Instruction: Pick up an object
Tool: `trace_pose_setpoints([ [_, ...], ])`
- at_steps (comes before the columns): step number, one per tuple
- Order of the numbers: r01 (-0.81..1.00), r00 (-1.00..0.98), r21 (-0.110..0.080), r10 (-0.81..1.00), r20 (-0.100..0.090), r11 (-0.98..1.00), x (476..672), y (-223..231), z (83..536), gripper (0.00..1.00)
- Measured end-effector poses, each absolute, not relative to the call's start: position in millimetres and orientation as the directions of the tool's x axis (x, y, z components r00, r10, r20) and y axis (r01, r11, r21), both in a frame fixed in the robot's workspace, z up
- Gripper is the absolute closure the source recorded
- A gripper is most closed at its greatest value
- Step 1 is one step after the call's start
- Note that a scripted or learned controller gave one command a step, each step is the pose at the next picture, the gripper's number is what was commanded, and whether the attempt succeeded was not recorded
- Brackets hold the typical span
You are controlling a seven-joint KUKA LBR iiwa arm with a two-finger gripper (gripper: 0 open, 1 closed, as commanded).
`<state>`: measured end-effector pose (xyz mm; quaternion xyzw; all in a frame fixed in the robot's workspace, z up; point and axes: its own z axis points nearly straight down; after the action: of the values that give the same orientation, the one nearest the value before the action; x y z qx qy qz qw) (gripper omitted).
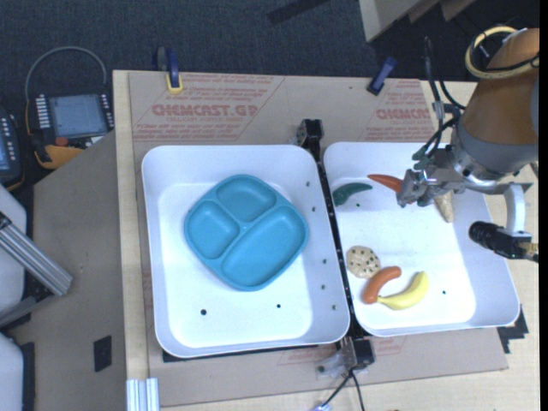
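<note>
Carrot (384,181) lies at upper right of the right bin (488,315); my gripper (413,188) hangs beside it (finger spacing I cannot tell), placed for grabbing.

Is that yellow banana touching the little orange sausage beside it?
Touching. The camera view shows the banana lying against the orange sausage in the right bin, their edges meeting with no white showing between them.

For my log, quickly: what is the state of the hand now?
Hand: over the right bin, at the orange carrot; open or closed cannot be told.
</note>
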<state>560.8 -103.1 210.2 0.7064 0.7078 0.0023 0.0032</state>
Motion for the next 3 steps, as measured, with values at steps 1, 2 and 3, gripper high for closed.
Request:
trace_pose_setpoints([
  [1, 1.000, -0.002, 0.009, 1.000, -0.002, 0.002, 564.0, -95.7, 271.8, 1.00],
  [2, 1.000, -0.006, 0.000, 1.000, 0.002, 0.006, 581.5, -39.5, 253.0, 1.00],
  [3, 1.000, -0.006, -0.004, 1.000, 0.002, 0.006, 591.8, 10.5, 232.4, 1.00],
])
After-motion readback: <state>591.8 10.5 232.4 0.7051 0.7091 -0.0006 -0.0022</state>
